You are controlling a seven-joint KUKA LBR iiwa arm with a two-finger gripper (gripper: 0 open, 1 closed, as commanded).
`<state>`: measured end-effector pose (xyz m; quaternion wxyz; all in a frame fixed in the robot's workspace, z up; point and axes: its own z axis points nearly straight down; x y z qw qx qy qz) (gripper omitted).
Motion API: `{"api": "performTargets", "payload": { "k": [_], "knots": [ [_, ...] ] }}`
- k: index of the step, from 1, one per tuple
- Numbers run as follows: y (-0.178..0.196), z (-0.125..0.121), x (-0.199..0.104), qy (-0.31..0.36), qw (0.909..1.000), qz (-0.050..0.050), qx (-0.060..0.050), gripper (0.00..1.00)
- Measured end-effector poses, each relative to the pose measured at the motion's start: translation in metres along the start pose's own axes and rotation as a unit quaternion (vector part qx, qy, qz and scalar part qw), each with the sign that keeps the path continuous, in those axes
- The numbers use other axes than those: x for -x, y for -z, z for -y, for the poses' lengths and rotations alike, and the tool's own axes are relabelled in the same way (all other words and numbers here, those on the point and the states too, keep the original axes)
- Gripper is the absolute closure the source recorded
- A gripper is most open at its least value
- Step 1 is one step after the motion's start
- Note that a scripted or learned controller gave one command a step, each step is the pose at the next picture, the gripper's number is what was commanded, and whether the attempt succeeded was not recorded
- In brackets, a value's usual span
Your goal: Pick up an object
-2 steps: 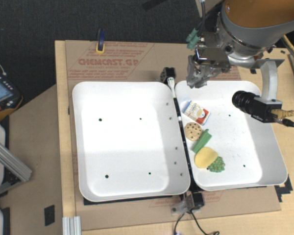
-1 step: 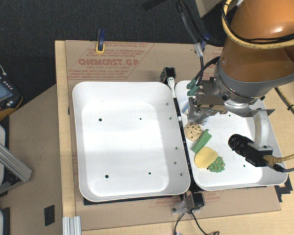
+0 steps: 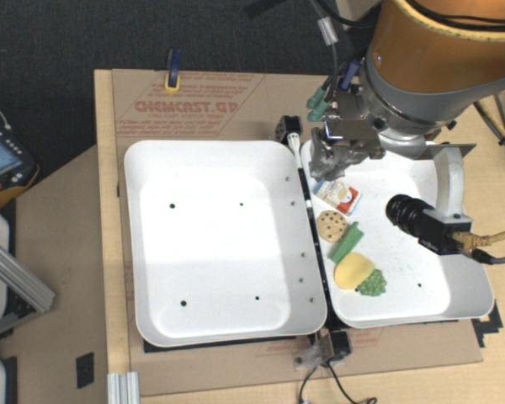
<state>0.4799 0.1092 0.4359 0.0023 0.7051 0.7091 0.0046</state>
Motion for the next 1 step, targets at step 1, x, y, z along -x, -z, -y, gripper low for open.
{"api": "performTargets", "payload": {
  "k": [1],
  "knots": [
    [-0.1964,0.0012,0.0099,-0.004,0.9999,0.004,-0.014,1.0]
  ]
}}
